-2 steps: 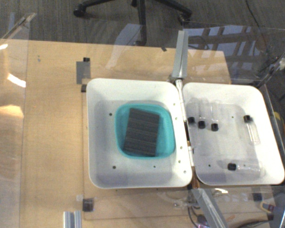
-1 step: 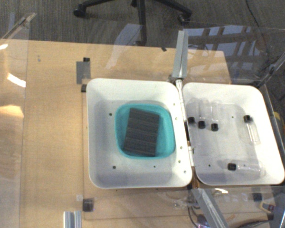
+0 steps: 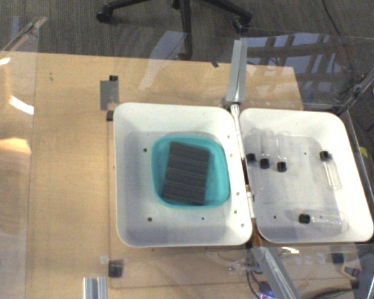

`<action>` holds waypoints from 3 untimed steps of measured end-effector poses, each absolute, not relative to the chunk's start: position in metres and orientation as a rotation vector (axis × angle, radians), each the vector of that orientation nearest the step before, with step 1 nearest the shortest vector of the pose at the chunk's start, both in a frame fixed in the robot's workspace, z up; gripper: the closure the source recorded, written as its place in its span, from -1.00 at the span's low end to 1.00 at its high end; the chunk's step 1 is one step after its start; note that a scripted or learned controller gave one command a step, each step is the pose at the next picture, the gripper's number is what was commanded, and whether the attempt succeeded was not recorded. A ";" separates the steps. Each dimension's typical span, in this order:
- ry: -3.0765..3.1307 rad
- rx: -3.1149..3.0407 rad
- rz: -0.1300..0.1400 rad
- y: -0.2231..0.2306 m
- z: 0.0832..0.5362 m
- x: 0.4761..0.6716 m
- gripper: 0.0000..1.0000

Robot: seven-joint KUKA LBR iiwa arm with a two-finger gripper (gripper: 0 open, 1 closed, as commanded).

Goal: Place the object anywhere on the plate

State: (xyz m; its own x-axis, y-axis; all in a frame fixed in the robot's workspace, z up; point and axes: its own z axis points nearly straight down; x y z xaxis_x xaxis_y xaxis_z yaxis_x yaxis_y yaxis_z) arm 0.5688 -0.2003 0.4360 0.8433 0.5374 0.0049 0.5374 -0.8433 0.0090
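A dark ridged block (image 3: 187,173) lies on the teal plate (image 3: 219,189) in the left bin (image 3: 128,167); clear tubes (image 3: 329,170) litter the right bin (image 3: 355,179).

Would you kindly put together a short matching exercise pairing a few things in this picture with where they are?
Things:
1. dark ridged block
2. teal plate
3. clear tubes with black caps
4. office chair base

Places:
A. on the floor beyond the bench
B. in the right bin
C. lying on the plate
D. in the left bin

Pairs: 1-C, 2-D, 3-B, 4-A
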 end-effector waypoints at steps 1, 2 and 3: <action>0.684 3.060 0.013 -0.204 0.436 0.575 -1.00; 0.398 3.110 0.012 -0.205 0.436 0.532 -1.00; 0.328 3.118 0.014 -0.205 0.436 0.578 -1.00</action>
